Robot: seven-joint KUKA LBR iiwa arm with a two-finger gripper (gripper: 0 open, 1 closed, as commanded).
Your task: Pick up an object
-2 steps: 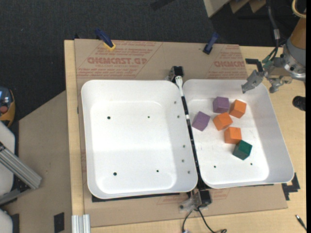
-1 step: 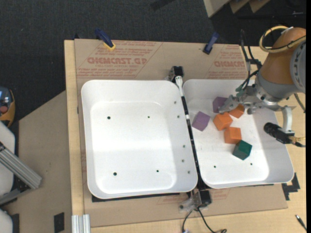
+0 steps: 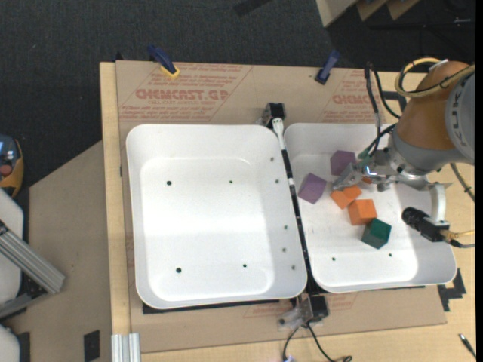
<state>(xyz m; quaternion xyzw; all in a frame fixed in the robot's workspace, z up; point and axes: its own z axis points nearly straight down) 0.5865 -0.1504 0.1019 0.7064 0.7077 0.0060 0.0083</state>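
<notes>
The gripper (image 3: 353,178), its state impossible to tell, sits low at centre right of the frame over an orange block (image 3: 346,197) in the right bin (image 3: 430,266), likely light, rigid, best pinched across flat sides.

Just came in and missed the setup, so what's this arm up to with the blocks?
The grey arm's two-finger gripper is down in the right-hand white bin, among a cluster of small blocks. It sits right beside the upper purple block and above the upper orange block. A second purple block, another orange block and a dark green block lie nearby. Nothing is visibly held. The left-hand white bin is beside it.
</notes>
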